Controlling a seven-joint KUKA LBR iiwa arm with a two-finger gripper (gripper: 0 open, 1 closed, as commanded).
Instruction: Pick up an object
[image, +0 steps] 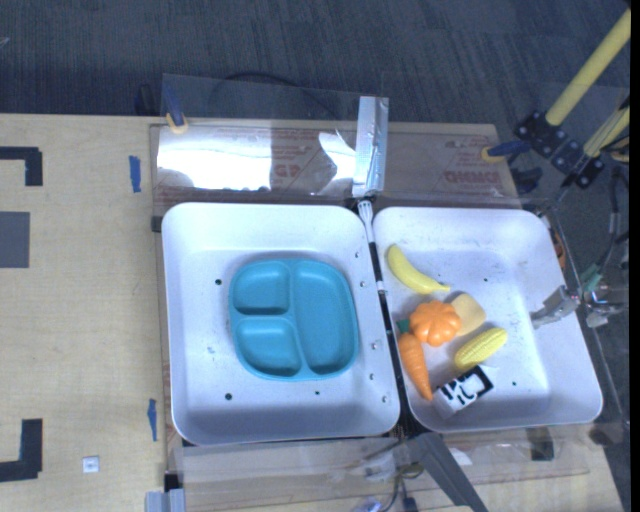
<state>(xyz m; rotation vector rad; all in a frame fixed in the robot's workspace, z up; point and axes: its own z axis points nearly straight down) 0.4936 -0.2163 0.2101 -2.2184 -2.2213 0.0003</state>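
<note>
**Toy food piled in the right bin, arm barely at its edge**

Two white bins side by side on the bench. The left bin (190, 400) carries a blue divided plate (294, 317), three compartments, sitting about in the bin's middle.

The right bin (560, 390) carries the things to pick, bunched toward its left wall. A yellow banana (412, 271) lies nearest the back-left corner, slanting down toward the middle. Just below it an orange pumpkin (435, 322), touching a pale yellow block (468, 311) on its right side. An ear of corn (480, 346) lies tilted just in front of that block. A carrot (414, 365) lies along the left wall, its green top near the pumpkin, tip pointing toward the front edge. A black-and-white tag (466, 387) sits near the front edge, beside the carrot's tip.

The gripper (556, 306) is over the bin's right edge, a thin metal piece reaching inward, well apart from the toys. Too small and blurred: cannot tell how the jaws stand.

A clear sheet (260, 155) stands behind the bins.
</note>
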